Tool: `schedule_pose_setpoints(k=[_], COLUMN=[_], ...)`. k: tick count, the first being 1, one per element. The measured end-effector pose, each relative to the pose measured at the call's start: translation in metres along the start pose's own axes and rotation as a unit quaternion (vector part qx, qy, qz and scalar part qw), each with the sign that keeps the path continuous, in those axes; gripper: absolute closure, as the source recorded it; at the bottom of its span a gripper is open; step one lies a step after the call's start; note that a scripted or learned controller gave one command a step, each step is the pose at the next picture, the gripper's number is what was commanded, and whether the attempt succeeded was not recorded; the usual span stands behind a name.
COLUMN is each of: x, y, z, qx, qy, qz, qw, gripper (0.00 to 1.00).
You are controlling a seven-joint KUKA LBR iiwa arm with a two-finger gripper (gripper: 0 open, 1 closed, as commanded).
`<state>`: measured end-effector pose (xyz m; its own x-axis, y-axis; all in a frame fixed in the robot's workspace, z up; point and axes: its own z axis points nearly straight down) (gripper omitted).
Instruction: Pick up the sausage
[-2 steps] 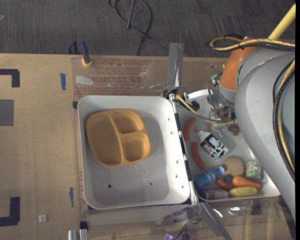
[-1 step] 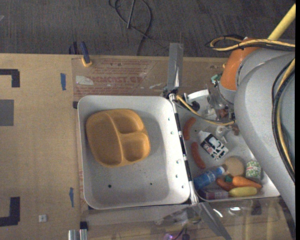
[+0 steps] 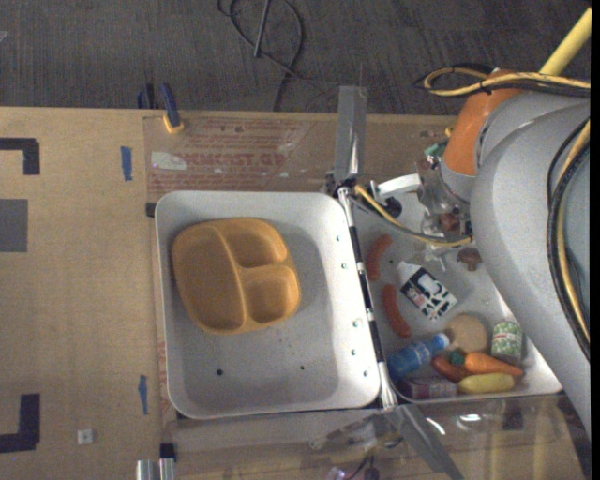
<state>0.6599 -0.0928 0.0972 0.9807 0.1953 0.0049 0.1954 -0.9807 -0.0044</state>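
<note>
2 smooth curved sausages (image 3: 378, 257) beside hand (image 3: 441, 225)

Bench (image 3: 75, 309) bears two white bins (image 3: 253, 375) side by side.

This is a robotics lab or test cell. A plywood worktop (image 3: 75, 281) bears black corner markers and strips of blue tape (image 3: 126, 162). Two shallow white bins (image 3: 281, 394) sit side by side, clamped along a metal rail. The large grey arm (image 3: 525, 197) with an orange band fills the right of the frame, trailing yellow cables (image 3: 450, 80). Loose black cables (image 3: 267, 28) lie on dark carpet along the top.
</note>
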Motion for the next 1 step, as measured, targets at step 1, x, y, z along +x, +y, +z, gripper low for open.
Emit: schedule_pose_setpoints(k=[1], x=[0.0000], y=[-0.0001], z=[0.0000], qx=[0.000], qy=[0.000], qz=[0.000], qw=[1.0000], gripper=[0.00])
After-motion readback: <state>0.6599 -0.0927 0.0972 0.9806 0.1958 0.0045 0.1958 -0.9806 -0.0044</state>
